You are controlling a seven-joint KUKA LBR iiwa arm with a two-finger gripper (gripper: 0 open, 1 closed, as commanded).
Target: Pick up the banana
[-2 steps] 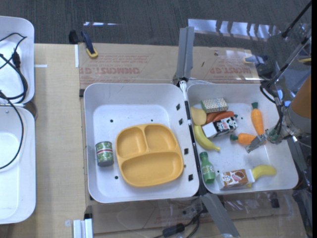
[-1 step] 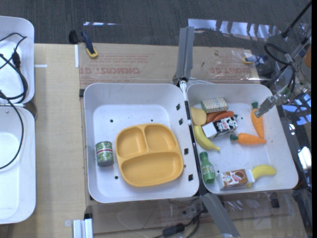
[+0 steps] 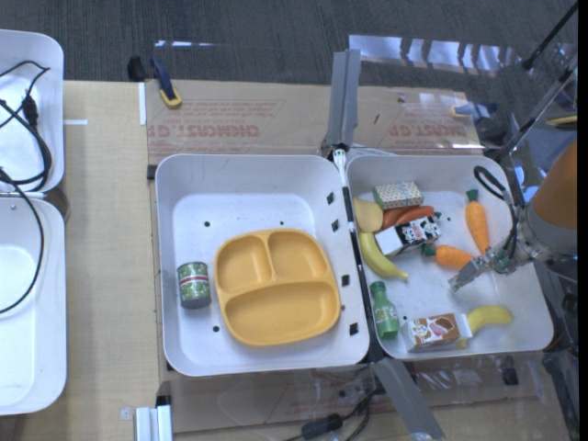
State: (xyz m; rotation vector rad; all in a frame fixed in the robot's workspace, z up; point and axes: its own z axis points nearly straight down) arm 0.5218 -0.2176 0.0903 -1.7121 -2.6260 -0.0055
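Note:
A yellow banana [image 3: 379,257] lies curved along the left wall of the right bin [image 3: 528,294], below a pale round fruit [image 3: 367,215]. A second, shorter yellow banana-like piece [image 3: 488,317] rests near the bin's front right corner. My gripper [image 3: 476,272] hangs low over the right part of this bin, just right of a small orange carrot [image 3: 450,256] and above the short yellow piece. It is well to the right of the long banana. Nothing is visibly held in it.
The right bin also holds a larger carrot [image 3: 476,226], a black-and-white carton [image 3: 418,234], a patterned box [image 3: 398,194], a green bottle [image 3: 383,310] and a brown carton [image 3: 434,331]. The left bin [image 3: 175,237] holds a yellow divided plate [image 3: 276,285] and a small can [image 3: 194,284].

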